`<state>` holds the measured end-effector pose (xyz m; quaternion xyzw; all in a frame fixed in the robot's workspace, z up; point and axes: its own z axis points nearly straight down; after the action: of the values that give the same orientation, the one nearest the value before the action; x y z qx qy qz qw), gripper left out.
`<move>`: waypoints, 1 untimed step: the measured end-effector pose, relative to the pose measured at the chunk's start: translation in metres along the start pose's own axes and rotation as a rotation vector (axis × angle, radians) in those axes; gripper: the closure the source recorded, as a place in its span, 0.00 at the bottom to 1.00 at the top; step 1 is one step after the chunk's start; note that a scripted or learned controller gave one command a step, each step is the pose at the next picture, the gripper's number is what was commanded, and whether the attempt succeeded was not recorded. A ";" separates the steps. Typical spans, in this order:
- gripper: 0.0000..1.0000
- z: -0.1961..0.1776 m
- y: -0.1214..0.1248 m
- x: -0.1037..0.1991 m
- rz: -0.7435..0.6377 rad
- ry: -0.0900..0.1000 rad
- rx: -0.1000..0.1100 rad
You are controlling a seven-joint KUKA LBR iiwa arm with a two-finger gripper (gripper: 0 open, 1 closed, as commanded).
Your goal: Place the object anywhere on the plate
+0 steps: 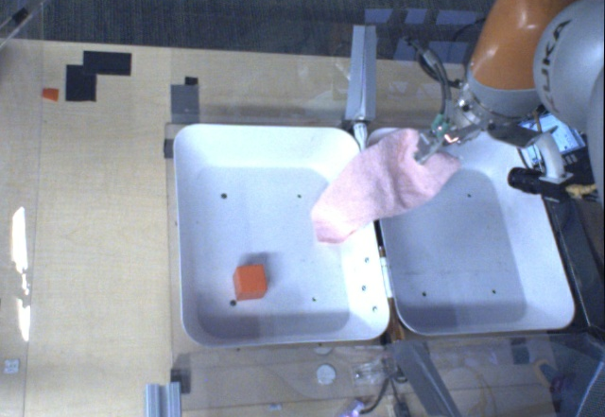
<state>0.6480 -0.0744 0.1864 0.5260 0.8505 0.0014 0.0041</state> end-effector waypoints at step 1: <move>1.00 -0.041 0.003 0.000 -0.008 0.000 -0.002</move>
<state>0.6504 -0.0730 0.2271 0.5227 0.8525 0.0022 0.0047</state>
